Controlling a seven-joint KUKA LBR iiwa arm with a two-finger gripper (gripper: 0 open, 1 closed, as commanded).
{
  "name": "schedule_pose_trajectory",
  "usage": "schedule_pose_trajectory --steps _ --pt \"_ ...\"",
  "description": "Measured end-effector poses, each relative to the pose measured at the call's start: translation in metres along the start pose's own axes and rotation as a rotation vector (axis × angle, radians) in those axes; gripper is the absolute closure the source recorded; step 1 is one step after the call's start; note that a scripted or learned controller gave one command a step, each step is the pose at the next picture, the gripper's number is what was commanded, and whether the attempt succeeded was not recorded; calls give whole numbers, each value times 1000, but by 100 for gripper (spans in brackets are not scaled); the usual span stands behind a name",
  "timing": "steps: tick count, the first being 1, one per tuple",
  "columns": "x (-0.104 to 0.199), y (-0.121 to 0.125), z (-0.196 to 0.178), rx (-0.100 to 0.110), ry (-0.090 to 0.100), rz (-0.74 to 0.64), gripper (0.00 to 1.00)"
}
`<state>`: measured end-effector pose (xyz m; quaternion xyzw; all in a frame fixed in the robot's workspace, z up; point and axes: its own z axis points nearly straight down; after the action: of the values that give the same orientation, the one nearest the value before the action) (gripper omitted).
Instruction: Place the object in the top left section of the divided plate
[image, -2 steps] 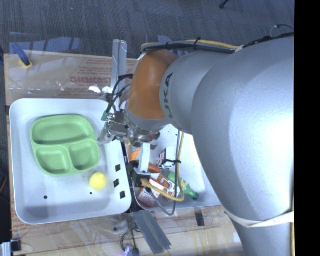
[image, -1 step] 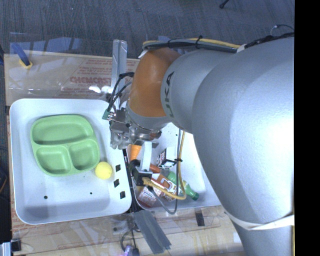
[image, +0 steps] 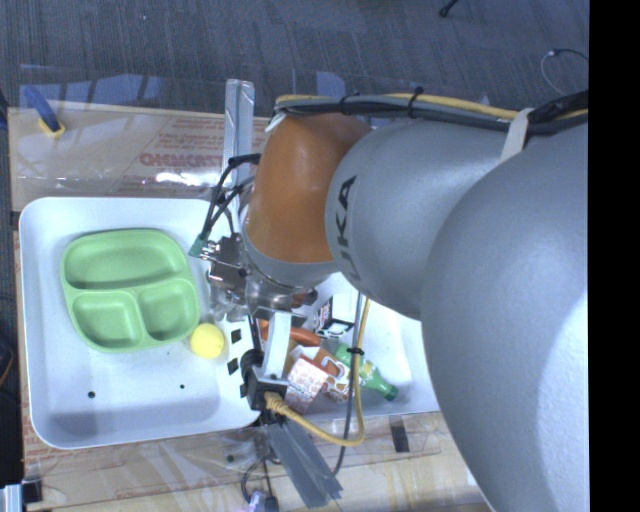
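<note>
A green divided plate (image: 130, 288) lies in the left white bin (image: 60, 400), with one long section at the top and two smaller ones below. A yellow ball (image: 207, 342) rests on the bin floor just off the plate's lower right corner. My arm's wrist and orange band (image: 300, 200) hang over the divide between the two bins, right of the plate. The gripper itself is hidden under the wrist hardware (image: 235, 270).
The right bin holds a pile under the arm: a green bottle (image: 368, 377), a brown and white packet (image: 312, 383) and an orange item (image: 300, 338). The big grey arm covers most of the right bin. Bare white floor lies below the plate.
</note>
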<state>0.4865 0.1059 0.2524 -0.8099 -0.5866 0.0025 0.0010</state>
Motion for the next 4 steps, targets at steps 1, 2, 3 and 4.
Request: schedule_pose_trajectory --steps 1,2,3,4 --pt "17 5 -8 -1 0 -87 100" --pt "8 -12 -28 -3 0 175 100" --pt "42 -25 41 3 -4 101 100" --pt "42 -25 41 2 -3 102 0"
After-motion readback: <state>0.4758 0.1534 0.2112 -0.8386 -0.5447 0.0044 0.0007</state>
